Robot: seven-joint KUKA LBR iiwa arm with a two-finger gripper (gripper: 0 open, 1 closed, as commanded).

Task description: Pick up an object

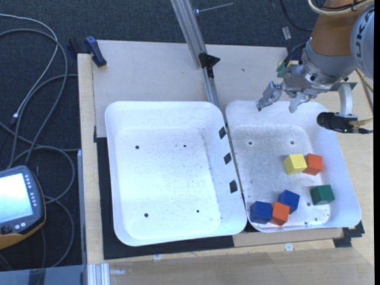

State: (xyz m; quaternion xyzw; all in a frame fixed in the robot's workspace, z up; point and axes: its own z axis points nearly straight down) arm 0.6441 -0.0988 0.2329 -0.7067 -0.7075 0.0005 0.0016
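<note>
At your far left, a handheld pendant (18, 203) with a lit screen lies on dark carpet among loose grey cables (35, 70). On the pale wooden bench (148, 70), a small blue clamp (95, 50) sits at the 11 o'clock corner. The left bin (119, 123) is shallow, white, round-cornered plastic, its floor speckled with fine dark flecks. A slim aluminium rail (190, 28) slants down from 12 o'clock to the seam between the bins, where black clips (227, 158) join them.

The right bin (332, 135) is the same speckled white plastic. Your pick targets are small matte cubes clustered toward its 5 o'clock area: a blue cube (260, 211) touching an orange cube (280, 212), a second blue cube (290, 199) just behind them, a yellow cube (294, 163) touching an orange-red cube (313, 164), and a green cube (322, 194) apart at 4 o'clock.

The gripper (284, 100) hangs over the bin's 12 o'clock rim, well apart from the cubes, fingers spread with nothing between them. Nothing stands between it and the cubes.
</note>
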